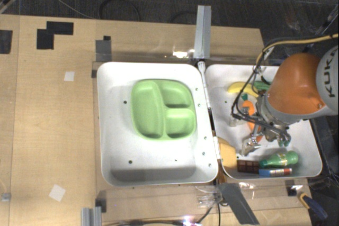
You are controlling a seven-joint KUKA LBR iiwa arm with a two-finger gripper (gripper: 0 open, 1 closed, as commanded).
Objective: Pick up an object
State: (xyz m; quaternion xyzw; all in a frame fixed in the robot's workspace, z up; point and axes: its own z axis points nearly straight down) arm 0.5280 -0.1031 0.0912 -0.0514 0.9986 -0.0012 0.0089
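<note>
My gripper (252, 143) hangs low inside the right bin (314, 159), below the arm's orange band (294, 83). Under and in front of it lie a brown block (247, 166), a green bottle (280, 158) and a red and blue marker (275, 171). A yellow banana-shaped piece (238, 88) and an orange piece (246, 108) lie farther back, partly hidden by the wrist and cables. A tan rounded object (226, 153) rests at the bin's left wall. Nothing can be seen held by the gripper.
The left bin (114, 129) holds a light green divided plate (161, 108). A grey metal post (202, 32) stands behind the seam between the bins. Cables (275, 47) loop above the arm at the right bin's far side.
</note>
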